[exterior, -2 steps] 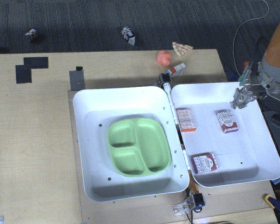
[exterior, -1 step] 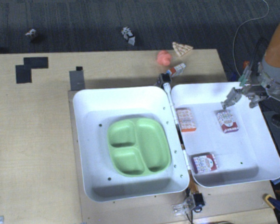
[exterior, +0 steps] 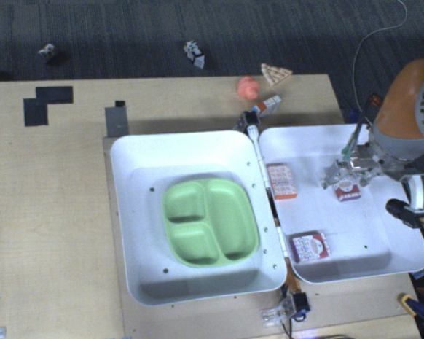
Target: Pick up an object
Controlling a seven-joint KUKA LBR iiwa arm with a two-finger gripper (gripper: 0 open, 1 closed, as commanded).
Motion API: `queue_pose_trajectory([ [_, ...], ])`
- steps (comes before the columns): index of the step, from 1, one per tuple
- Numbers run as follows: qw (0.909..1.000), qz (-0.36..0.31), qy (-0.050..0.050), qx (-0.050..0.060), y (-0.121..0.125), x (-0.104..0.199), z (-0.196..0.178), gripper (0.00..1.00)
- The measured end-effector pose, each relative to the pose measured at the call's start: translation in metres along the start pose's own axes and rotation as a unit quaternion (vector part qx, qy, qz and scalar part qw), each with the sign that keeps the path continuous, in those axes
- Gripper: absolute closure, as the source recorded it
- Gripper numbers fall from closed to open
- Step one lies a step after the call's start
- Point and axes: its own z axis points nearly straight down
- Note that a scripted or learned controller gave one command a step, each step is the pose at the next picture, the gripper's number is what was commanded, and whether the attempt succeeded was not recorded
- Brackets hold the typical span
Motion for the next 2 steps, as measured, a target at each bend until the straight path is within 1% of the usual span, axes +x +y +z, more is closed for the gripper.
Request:
queue_pose_trajectory([
  [1, 1.0, -0.002, -0.001, -0.003, 0.002, 0.001, -0.012, 1.0],
  [2, 1.0, 0.0, 0.0, -0.001, -0.101, 0.04, -0.1, 1.0],
])
